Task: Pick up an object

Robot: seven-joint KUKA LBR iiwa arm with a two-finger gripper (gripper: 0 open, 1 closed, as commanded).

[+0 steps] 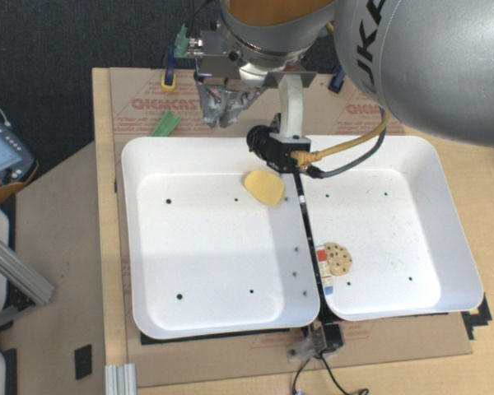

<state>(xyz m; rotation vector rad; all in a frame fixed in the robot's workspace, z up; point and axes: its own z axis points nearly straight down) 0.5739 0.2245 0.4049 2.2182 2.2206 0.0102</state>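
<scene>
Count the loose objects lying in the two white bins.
2: a yellow lump in the left bin near its upper right, and a cookie packet in the right bin by the divider. The arm may hide more.

Bright, even overhead light – the white bins (206, 151) glare slightly; a soft shadow crosses the left bin's floor; focus sharp.

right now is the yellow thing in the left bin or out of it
In. The yellow object lies on the floor of the left bin, near its far right corner, inside the rim and apart from the gripper above.
</scene>
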